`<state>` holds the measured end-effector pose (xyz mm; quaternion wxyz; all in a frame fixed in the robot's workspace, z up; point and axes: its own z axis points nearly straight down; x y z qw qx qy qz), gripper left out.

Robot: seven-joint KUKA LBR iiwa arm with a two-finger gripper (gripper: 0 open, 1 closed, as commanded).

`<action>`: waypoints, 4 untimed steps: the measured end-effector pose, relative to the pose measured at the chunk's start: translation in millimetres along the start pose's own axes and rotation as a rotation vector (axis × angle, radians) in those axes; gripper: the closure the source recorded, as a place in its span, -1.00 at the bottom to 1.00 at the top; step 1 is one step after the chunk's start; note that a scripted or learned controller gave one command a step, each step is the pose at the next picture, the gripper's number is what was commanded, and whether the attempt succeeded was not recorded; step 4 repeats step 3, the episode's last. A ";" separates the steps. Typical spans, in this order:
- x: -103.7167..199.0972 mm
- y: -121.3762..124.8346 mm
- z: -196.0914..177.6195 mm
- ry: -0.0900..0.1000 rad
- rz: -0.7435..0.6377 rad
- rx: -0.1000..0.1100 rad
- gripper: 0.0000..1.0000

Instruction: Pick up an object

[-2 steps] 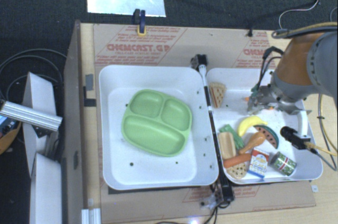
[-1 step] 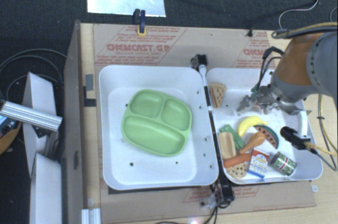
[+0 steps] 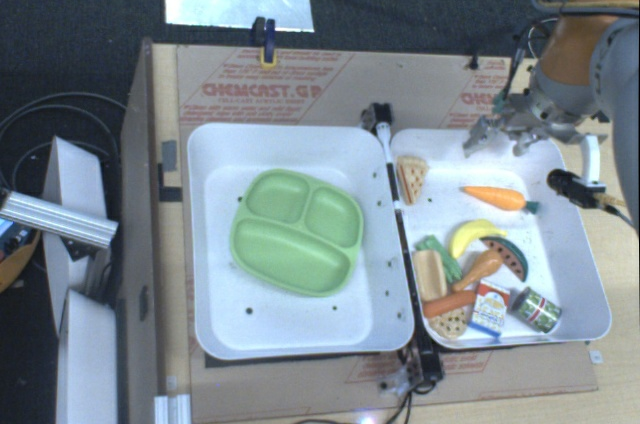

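Note:
My gripper hangs over the far edge of the right bin, its two fingers spread apart with nothing between them. An orange carrot lies just in front of it, inside the bin. Closer to the camera are a yellow banana, a watermelon slice, a brown drumstick-like piece, a small can and a red, white and blue box. A wedge-shaped slice lies by the divider.
The left bin holds a green divided plate. Bread and sausage pieces crowd the right bin's near left corner. A black fitting sits at the right bin's right rim. The orange-banded arm rises at the far right.

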<state>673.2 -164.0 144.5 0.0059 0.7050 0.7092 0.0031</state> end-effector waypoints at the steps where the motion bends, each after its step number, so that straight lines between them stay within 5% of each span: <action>1: -3.4 -47.5 62.7 0.005 0.006 0.017 -1.00; 2: -3.5 -43.5 48.1 0.003 0.002 0.008 1.00; 3: 46.3 -10.5 44.0 0.005 -0.002 0.012 1.00; 4: 46.3 -10.5 44.0 0.005 -0.002 0.012 1.00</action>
